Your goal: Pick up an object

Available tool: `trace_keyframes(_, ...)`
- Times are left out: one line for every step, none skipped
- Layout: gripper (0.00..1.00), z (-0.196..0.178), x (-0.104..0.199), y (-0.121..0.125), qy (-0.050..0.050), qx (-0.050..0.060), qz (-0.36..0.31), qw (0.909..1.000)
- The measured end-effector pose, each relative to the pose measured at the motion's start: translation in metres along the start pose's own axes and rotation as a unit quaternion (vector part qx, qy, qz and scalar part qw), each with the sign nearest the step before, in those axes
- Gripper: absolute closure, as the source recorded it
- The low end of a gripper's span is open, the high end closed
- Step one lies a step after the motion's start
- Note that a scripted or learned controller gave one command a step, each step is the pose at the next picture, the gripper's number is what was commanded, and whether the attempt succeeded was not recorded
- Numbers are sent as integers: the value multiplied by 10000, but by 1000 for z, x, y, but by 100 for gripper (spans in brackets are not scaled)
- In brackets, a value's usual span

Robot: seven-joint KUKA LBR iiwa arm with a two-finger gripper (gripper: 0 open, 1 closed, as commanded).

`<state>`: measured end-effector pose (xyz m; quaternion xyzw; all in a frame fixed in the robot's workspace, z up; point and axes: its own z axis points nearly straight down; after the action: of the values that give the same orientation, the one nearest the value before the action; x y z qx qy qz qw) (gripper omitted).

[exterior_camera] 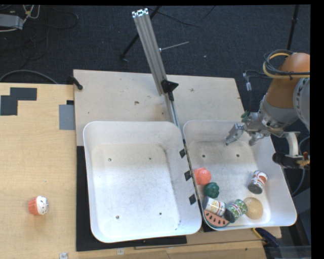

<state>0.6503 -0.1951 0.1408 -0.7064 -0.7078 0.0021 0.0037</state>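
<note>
Camera view: the gripper [242, 134] hangs over the upper part of the right bin [283, 215], at the frame's right, its fingers apart with nothing between them. The candidate objects lie well apart from it along that bin's lower edge: an orange ball [202, 175], a green piece [212, 189], two cans [226, 208], a watermelon slice [214, 220], a tan ball [253, 207] and a small can [258, 181]. Judged so, nothing is yet picked; approach, closure and lift all remain.

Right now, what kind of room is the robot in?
Probably a robot lab. A robot arm with a pincer reaches over two white bins, toys lie in one, and cables run across the dark carpet.
</note>
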Motion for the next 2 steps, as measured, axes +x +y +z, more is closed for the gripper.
trace_keyframes(0, 52, 1, 0, -7, -16, -15, 10000)
trace_keyframes(100, 39, 2, 1, -13, -32, -29, 10000)
